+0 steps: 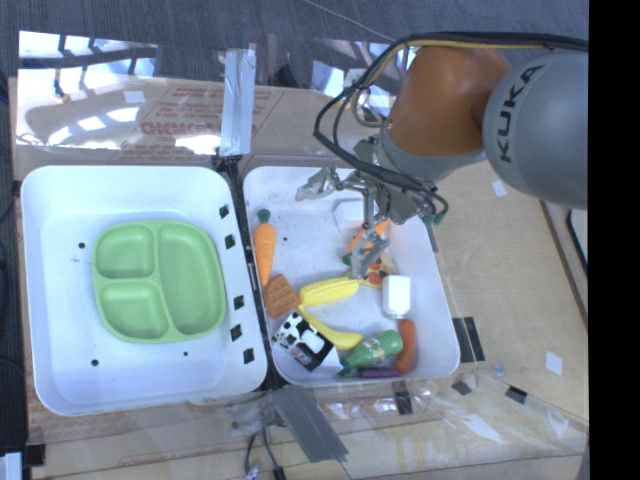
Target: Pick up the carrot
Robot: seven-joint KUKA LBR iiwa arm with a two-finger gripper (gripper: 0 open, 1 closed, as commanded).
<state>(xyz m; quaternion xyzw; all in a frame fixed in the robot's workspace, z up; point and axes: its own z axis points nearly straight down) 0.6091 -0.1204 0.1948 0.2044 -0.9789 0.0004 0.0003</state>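
Note:
The carrot (264, 249), orange with a green top, lies lengthwise against the left wall of the right bin (300, 190), its green end pointing to the back. My gripper (370, 236) hangs low over the middle of that bin, well to the right of the carrot and apart from it. Right under the gripper's tip sits a small orange and multi-coloured piece (364, 260); I cannot tell whether the gripper touches it. The wrist and cables hide the bin's back right part.
Crowded into the right bin's front are a brown waffle-like cracker (282, 295), a yellow corn cob (330, 291), a white block (397, 295), a black-and-white item (303, 337), a green toy (377, 348) and a red sausage (406, 343). The left bin (50, 268) holds a green divided plate (160, 280).

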